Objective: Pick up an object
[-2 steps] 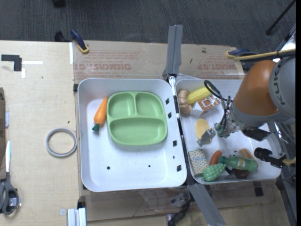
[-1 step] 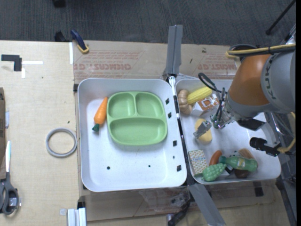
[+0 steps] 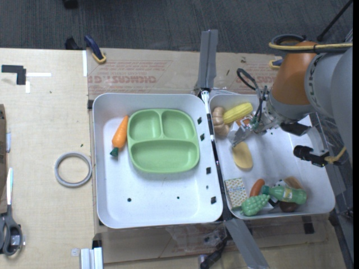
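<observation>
Corn cob point(image 3: 237, 112) lies left-right, tip up-right; claw point(image 3: 245, 131) beside it, grip unclear.

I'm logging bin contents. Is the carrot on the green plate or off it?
Off: the carrot lies beside the green plate, on the left bin's floor.

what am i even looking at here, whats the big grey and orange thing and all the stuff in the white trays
One camera looks down at a slant on a bench. The grey and orange thing is a robot arm reaching in from the right; its gripper is down in the right bin, beside a toy corn cob. I can't tell if it holds anything. That bin also has a pale yellow slice, a small card and a pile of toy food at the front. The left bin holds a green divided plate and a toy carrot. A tape ring lies on the bench.
</observation>
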Motion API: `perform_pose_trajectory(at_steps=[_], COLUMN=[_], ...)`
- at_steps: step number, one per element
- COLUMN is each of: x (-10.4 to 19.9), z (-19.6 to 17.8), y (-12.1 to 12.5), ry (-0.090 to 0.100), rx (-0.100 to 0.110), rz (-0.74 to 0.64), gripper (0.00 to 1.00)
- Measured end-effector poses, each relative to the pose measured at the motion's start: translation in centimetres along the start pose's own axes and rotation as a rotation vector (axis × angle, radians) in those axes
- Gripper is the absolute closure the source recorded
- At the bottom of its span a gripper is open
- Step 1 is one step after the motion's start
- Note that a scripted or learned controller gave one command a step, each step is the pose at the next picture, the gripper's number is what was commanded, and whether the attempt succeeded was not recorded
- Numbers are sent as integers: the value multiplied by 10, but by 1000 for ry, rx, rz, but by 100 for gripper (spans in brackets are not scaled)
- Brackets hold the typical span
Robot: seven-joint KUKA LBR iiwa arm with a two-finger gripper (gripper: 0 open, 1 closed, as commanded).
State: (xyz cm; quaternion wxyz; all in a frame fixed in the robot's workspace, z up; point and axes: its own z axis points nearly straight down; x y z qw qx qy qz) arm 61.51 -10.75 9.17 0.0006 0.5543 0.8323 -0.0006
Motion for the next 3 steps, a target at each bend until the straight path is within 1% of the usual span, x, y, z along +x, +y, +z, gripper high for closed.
perform_pose_trajectory(at_steps=[1,2,3], x=[15,23,28], z=[0,0,0], y=[-17,-28,-54], ry=[2,1,2], rx=[2,2,2], rz=[181,142,90], gripper=[0,0,0])
